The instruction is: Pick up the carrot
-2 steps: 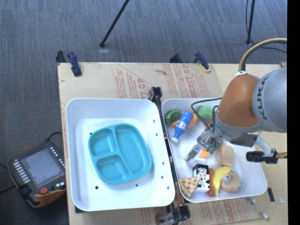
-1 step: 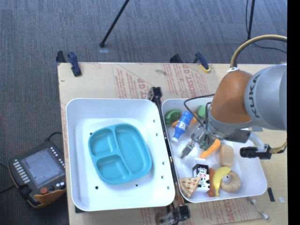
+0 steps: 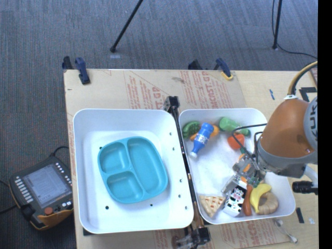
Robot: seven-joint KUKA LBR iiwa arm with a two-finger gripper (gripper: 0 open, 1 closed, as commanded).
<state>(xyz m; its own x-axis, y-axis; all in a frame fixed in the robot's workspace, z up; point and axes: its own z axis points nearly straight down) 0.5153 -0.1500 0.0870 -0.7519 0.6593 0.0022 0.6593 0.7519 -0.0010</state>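
Note:
The carrot looks like the orange piece with a green leafy top at the far left of the right bin. It lies crosswise under a blue bottle that covers its middle. My gripper hangs low over the right bin's near right part, well to the right of the carrot and nearer the front. It sits just above a black and white item. Nothing of the carrot is at the gripper.
A green item and a red-orange piece lie at the right bin's back. A pizza slice, a sausage, a banana and a tan lump crowd its front. The left bin holds a blue divided plate.

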